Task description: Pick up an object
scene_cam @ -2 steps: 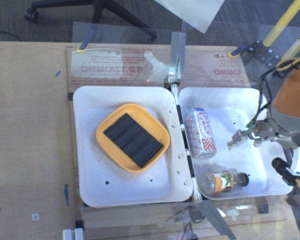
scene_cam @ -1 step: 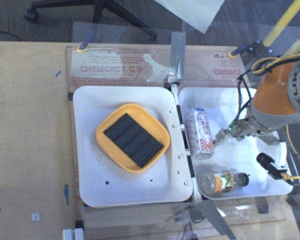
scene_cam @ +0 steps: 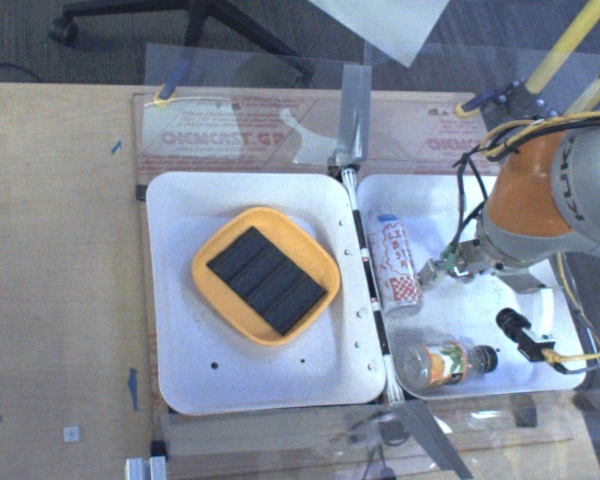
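Right bin (scene_cam: 430,200) as landmark. To its left, touching, the left bin (scene_cam: 180,228) with an orange tray (scene_cam: 215,290). Reaching over it from the right, the arm (scene_cam: 535,193). Along its left wall, a tube (scene_cam: 392,258), long axis running far to near. By its near wall, a bottle (scene_cam: 445,361) lying sideways. Above its middle, the gripper (scene_cam: 440,268), tube just leftward; spread or pressed together, cannot tell.
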`<action>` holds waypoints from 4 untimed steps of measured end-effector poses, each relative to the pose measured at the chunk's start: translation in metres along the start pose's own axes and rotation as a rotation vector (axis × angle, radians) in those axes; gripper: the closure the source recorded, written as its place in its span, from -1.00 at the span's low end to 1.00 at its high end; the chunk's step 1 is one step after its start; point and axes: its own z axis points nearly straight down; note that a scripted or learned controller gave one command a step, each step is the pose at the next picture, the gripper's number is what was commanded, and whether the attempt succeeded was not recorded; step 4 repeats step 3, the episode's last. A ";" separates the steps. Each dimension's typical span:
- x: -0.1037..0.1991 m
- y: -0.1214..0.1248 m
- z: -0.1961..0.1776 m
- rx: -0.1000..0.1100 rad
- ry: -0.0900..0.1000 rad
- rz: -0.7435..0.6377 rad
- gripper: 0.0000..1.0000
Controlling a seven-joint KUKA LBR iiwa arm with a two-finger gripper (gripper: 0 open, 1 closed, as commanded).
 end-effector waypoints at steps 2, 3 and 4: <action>0.015 -0.048 -0.051 0.000 0.016 -0.031 -1.00; -0.009 0.036 -0.001 -0.007 -0.007 -0.298 -1.00; -0.009 0.036 -0.001 -0.007 -0.007 -0.298 -1.00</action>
